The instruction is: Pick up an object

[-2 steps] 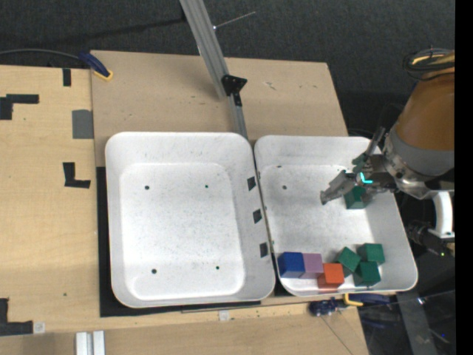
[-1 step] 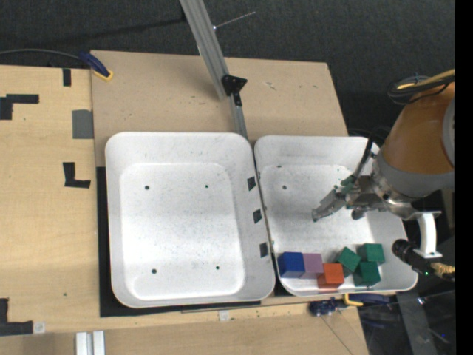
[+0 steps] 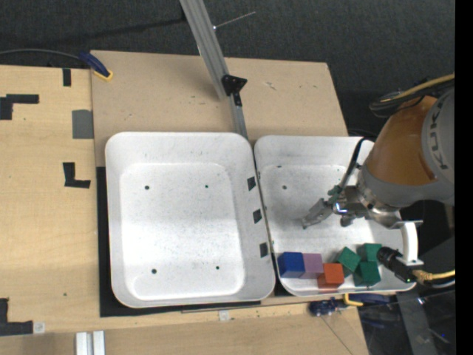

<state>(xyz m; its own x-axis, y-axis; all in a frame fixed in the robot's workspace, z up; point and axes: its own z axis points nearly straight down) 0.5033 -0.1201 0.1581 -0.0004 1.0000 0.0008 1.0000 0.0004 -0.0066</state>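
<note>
1. Blocks, the things to be picked, lie bunched along the near edge of the right bin [image 3: 310, 161]. From left to right they are a blue block [image 3: 292, 264], a lilac block [image 3: 313, 263], an orange block [image 3: 332, 274], and three green blocks [image 3: 359, 264] packed toward the near right corner.
2. Left bin [image 3: 118, 161] sits beside the right one, their long rims touching down the middle of the bench [image 3: 44, 198].
3. A slanted metal rod [image 3: 203, 32] runs from the far edge of the bench down to the spot where the two bins meet.
4. Over the middle of the right bin hangs the gripper [image 3: 316, 214], pointing left and down; it is apart from the blocks, and whether it is spread or closed cannot be told.
5. At the right edge, the arm's orange band [image 3: 395, 150] rises above the wrist.
</note>
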